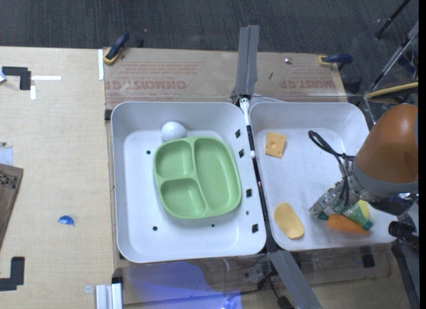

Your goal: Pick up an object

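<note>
Light wood bench (53,168) with cardboard under two white bins, dark carpet behind. The arm (389,144) comes in from the right, bent low over the right bin (299,168), pincer (333,201) down at its near right corner. Can't tell if it's clenched; the orange carrot (346,224) lies just beside it.

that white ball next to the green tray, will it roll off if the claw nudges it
Probably. The white ball looks round and smooth, so a sideways nudge would likely send it rolling over the left bin's flat floor. It sits against the green tray's top edge, which may block it on that side. It looks small and likely light, so closing fingers might squirt it away.
</note>
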Controlling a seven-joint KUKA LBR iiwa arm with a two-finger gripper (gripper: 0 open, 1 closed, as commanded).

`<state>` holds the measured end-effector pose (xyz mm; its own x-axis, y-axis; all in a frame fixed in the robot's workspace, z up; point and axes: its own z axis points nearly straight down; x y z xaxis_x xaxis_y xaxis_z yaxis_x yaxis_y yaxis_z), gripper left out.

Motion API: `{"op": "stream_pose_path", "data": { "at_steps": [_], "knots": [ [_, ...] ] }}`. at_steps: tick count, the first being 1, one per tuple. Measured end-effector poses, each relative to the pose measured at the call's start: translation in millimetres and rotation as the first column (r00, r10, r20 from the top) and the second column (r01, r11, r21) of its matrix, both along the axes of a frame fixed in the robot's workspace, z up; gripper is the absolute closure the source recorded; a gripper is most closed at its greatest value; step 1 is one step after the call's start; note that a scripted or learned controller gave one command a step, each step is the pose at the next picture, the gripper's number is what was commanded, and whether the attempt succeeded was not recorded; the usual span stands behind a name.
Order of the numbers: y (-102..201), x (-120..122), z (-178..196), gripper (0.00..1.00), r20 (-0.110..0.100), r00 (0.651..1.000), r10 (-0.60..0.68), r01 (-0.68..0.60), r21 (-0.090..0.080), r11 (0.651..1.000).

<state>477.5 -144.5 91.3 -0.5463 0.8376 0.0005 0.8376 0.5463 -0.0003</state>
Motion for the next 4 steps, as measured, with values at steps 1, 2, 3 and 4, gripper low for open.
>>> {"op": "stream_pose_path", "data": {
  "at_steps": [1,2,3,4],
  "knots": [
    [2.8,32.2,-0.4,0.00,0.000,0.900,-0.435,0.435,-0.002,0.900],
    [47.8,88.3,-0.3,0.00,0.000,0.942,-0.335,0.335,-0.002,0.942],
    [37.5,181.9,35.2,0.00,0.003,0.920,-0.392,0.392,-0.002,0.920],
    [-9.1,114.9,1.4,0.00,0.000,0.871,-0.492,0.492,-0.002,0.871]
  ]
}}
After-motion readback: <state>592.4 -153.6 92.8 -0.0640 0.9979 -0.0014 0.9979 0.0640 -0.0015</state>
